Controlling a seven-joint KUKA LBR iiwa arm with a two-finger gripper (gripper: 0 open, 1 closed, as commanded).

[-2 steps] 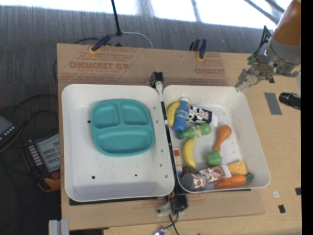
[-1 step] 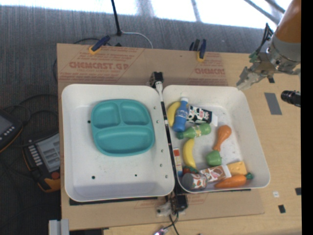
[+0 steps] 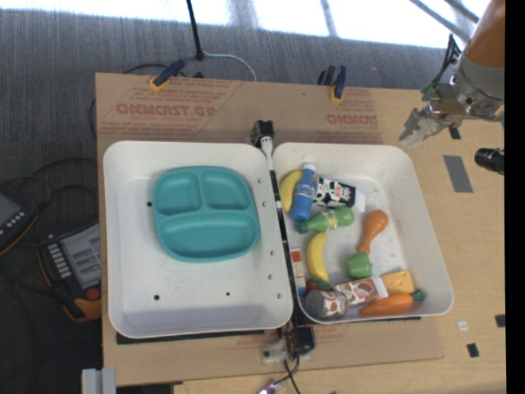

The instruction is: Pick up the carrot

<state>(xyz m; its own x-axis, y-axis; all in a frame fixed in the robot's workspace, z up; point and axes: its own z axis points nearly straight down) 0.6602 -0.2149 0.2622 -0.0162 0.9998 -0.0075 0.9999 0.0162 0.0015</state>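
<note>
The desk [image 3: 410, 335] lies lowest and closest in the view, a brown board bearing two white bins. The left bin [image 3: 123, 302] holds a teal divided plate [image 3: 205, 212] near its centre. The right bin [image 3: 426, 220] is crowded with toy food. The carrot [image 3: 390, 304] lies flat at about five o'clock in that bin, just inside the near rim, touching a carton with a printed label [image 3: 353, 294] on its nine o'clock side and a yellow cheese wedge [image 3: 399, 281] at its twelve. At the bin's centre sits a banana [image 3: 317, 257], with a blue bottle [image 3: 303, 194] at eleven o'clock, a chicken drumstick [image 3: 372, 228] toward three o'clock and a green pepper [image 3: 358, 264] below it. The tool [image 3: 426, 121] hovers past the bin's one o'clock corner, well apart from the carrot; I cannot tell how its tips stand.
</note>
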